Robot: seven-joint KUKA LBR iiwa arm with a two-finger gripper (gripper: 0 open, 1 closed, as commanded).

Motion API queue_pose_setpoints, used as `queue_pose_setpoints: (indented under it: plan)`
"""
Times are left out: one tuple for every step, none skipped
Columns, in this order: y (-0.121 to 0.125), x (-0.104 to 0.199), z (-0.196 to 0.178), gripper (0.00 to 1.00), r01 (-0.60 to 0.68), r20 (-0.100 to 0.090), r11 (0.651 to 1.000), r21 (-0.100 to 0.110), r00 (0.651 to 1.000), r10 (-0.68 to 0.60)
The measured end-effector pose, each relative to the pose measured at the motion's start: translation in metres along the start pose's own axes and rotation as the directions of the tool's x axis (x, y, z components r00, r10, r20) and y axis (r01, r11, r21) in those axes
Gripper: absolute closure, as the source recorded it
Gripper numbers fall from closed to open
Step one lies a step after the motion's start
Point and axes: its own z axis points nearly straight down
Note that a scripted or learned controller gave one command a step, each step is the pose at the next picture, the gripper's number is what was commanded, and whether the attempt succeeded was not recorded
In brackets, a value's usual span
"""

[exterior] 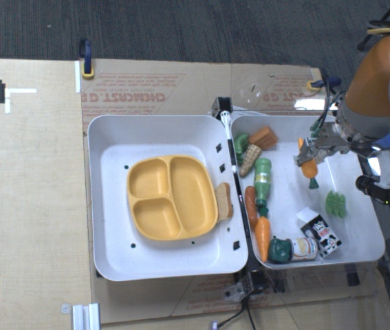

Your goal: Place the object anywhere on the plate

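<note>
Carrot piece (309,169), small and orange, sits between my fingers: my gripper (307,158) is clamped on it, above the floor of the right bin (360,243) near that bin's far right part. My grey arm with its orange band (380,67) reaches in from the right side.

Yellow plate (172,196), split into three sections, lies in the left bin (105,184), well apart from the carrot piece. A slice of bread (223,201) leans just beside the plate's right rim, touching it.

Below my gripper in the right bin lies a green leafy toy (336,203), and nearer the front a small black-and-white carton (320,233) beside a little jar (306,248). Along the bin's left wall I see a corn cob (250,158), a green bottle (262,177), a sausage (250,205), a whole carrot (262,238) and a dark green vegetable (280,250). A brown piece (263,138) sits at the far end, by the corn cob.
</note>
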Motion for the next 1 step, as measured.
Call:
queue_pose_setpoints:
  plan:
    - [-0.028, 0.0693, -0.1172, 1.0, 0.116, 0.0, 0.993, 0.0, 0.993, -0.116]
